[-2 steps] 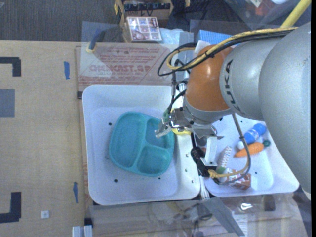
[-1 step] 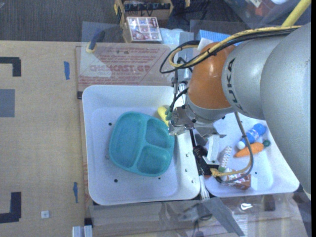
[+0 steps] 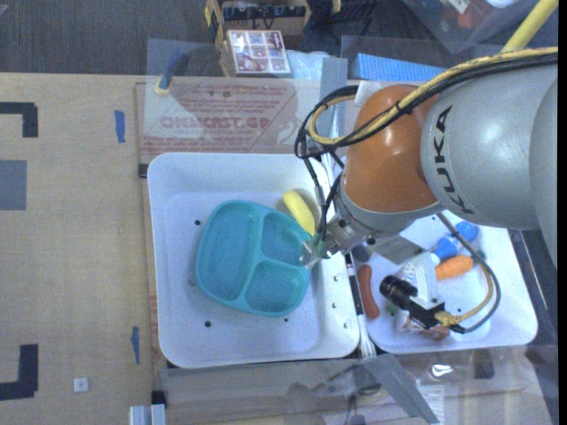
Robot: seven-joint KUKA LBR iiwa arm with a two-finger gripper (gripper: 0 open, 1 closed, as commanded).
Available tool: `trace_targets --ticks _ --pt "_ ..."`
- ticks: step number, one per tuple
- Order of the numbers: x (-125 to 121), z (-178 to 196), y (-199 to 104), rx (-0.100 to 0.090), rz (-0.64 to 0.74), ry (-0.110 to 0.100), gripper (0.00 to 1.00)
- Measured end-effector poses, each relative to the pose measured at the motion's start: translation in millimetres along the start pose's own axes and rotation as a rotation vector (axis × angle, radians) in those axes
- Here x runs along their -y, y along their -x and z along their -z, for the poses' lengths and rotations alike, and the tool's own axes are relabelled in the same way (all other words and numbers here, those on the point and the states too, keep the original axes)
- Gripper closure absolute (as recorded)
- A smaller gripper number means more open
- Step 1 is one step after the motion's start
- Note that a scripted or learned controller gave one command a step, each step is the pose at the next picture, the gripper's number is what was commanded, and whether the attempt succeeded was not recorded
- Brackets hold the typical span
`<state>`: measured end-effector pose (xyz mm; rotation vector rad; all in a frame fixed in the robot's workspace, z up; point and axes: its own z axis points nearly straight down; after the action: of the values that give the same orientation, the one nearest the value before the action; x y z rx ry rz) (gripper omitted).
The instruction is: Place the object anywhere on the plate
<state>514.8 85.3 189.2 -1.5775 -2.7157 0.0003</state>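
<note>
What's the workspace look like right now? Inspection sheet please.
Surface: two white bins side by side, left bin, right bin.
Job's things: teal divided plate in left bin; yellow object beside its upper right rim, partly under the arm.
Clutter: right bin holds orange piece, blue piece, reddish stick.
Tool: over the plate's right edge; finger state unclear.
Cables: black and yellow cables loop over right bin.
Surroundings: cardboard box behind the bench.
</note>
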Motion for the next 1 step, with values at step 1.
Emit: trace_targets --ticks 1 --pt "6.1 -9.2 -62.5 0.000 -0.055 -0.002 1.00"
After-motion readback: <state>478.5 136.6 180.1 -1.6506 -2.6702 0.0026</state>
